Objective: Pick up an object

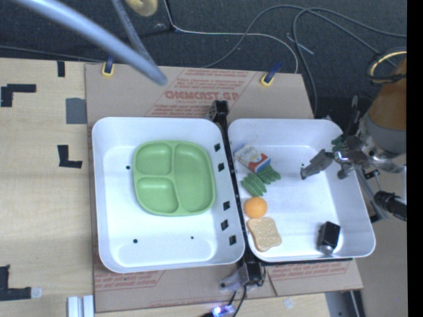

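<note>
A pale wooden surface [39, 197] with a brown cardboard sheet [198, 88] on it carries 2 shallow white plastic bins set side by side, with dark floor and loose cables beyond at 12 o'clock. The left bin [112, 243] holds a light green plastic tray [174, 177] with 3 compartments, lying flat near the bin's middle. The right bin [344, 236] holds 5 small things. Along its 9 o'clock side, from far to near, lie a small white and red carton [251, 157], a bunch of green toy pods [259, 179] just beside it, an orange ball [255, 207], and a tan toy slice of bread [264, 234] touching or nearly touching the ball. At the bin's 5 o'clock corner sits a small black block [328, 236], well apart from the others. The grey arm with its orange band [390, 107] reaches in from 3 o'clock, and its pincer [316, 166] hangs over the bare floor of the right bin toward its 2 o'clock part, with nothing seen between its fingers; whether it is released or clenched I cannot tell.
</note>
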Motion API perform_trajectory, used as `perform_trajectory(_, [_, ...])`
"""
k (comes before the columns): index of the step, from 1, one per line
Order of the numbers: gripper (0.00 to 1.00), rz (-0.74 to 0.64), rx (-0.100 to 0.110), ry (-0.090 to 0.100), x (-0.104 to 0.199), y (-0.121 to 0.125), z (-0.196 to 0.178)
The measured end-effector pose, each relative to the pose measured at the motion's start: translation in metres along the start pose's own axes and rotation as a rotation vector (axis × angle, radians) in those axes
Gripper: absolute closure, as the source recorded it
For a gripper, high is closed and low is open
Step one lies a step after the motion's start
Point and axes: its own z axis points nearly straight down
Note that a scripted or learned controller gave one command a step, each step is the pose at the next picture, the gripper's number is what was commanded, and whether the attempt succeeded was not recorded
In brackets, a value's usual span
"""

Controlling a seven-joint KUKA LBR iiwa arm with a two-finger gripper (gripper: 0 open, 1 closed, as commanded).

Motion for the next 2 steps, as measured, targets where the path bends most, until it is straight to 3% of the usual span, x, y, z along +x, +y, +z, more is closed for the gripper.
perform_trajectory(2, [0.00, 0.000, 0.004, 0.001, 0.003, 0.000, 0.088])
